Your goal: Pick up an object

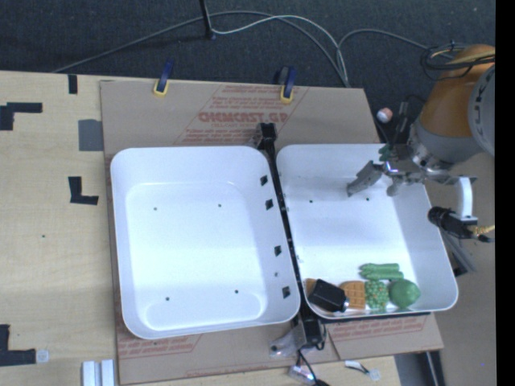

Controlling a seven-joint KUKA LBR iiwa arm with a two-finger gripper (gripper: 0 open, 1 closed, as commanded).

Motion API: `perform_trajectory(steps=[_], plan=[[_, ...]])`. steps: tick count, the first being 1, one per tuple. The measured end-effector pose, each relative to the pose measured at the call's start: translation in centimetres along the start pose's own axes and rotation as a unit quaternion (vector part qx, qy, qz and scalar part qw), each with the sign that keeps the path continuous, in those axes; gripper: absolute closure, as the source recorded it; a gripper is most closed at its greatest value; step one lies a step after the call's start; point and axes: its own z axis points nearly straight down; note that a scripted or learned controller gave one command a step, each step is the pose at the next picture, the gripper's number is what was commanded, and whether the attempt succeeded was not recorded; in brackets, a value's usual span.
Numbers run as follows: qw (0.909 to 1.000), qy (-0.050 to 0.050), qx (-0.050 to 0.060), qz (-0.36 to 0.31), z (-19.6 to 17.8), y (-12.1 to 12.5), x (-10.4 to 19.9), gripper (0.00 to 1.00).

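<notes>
Grey two-finger gripper [378, 178] hovering over the far end of the shallow white plastic right bin [322, 161], fingers spread, gripping nothing. Round green ball [404, 293] at the bin's near right corner. Best centred over it before descending.

Objects [366, 289] clustered at right bin [322, 163] near edge; hand [376, 180] above far end.

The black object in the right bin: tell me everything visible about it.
The black object is a small, dark, blocky piece with rounded corners and a matte look, lying flat and tilted diagonally. It sits in the right bin at the near edge, close to the divider between bins. An orange item touches its right side. The end effector is well away from it.
</notes>
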Motion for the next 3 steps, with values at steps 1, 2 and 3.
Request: perform_trajectory(steps=[1, 2, 3], plan=[[1.0000, 0.000, 0.001, 0.000, 1.2, -1.0, -0.4, 0.00], [1.0000, 0.000, 0.001, 0.000, 2.8, 3.8, -2.4, 0.00], [1.0000, 0.000, 0.001, -0.001, 1.7, 3.8, -2.3, 1.00]])
